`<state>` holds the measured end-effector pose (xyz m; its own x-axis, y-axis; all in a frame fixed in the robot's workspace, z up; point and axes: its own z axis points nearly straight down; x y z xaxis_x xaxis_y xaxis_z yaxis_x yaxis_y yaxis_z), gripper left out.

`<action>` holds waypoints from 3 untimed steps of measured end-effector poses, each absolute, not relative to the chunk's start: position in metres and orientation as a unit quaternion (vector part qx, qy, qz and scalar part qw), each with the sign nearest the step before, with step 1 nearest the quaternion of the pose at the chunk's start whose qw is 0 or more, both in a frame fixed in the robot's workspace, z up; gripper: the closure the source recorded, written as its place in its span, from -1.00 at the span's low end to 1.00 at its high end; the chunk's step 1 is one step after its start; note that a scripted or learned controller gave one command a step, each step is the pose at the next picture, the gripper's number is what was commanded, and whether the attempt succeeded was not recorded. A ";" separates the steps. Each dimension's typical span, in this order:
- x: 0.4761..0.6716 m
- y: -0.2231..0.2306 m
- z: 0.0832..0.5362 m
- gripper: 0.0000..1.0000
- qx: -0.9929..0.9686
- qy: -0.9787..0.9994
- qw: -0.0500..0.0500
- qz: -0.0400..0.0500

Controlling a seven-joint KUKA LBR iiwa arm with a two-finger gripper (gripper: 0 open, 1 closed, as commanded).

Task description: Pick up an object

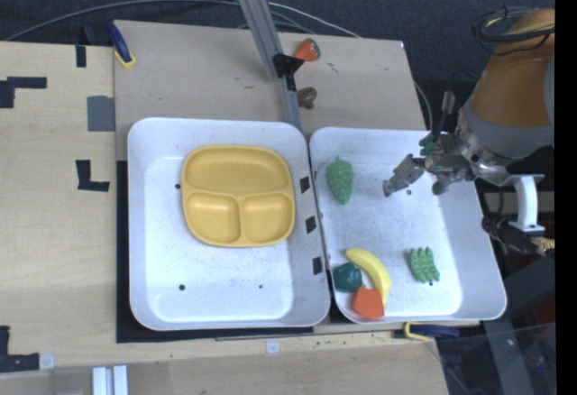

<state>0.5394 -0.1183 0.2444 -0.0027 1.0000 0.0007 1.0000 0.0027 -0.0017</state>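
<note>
Pincer (406, 179) over the upper part of the right bin (469, 249), reaching in from the right on the grey arm (509, 109) with its orange band. Fingers too small and dark to read as spread or pressed together; cannot tell. Nothing seen between them.

Right bin with five small objects. Green leafy piece (340, 179) near the upper left corner, just left of the pincer but apart from it. Green ridged piece (423, 264) lower right, alone on the white floor. Yellow banana (370, 269) at the lower left, curved, touching a dark teal block (348, 277) on its left and an orange-red block (368, 303) below it, all three crowded against the front wall.

Left bin (153, 231) beside it, walls touching along the middle. Yellow divided plate (239, 195) in its upper half, one wide compartment above and two smaller below.

Wooden worktop (189, 68) behind the bins, with a small orange-red object (308, 49) and a brown one (307, 96) near a slanted grey bar (255, 1).
</note>
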 end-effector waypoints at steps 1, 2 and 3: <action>0.539 -0.118 0.244 -1.00 -0.706 -0.708 0.001 0.000; 0.535 -0.124 0.183 -1.00 -0.707 -0.707 0.003 0.003; 0.523 -0.126 0.124 -1.00 -0.707 -0.707 0.004 0.003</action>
<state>0.5235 -0.1262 0.1241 -0.0001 1.0000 0.0015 1.0000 0.0001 -0.0094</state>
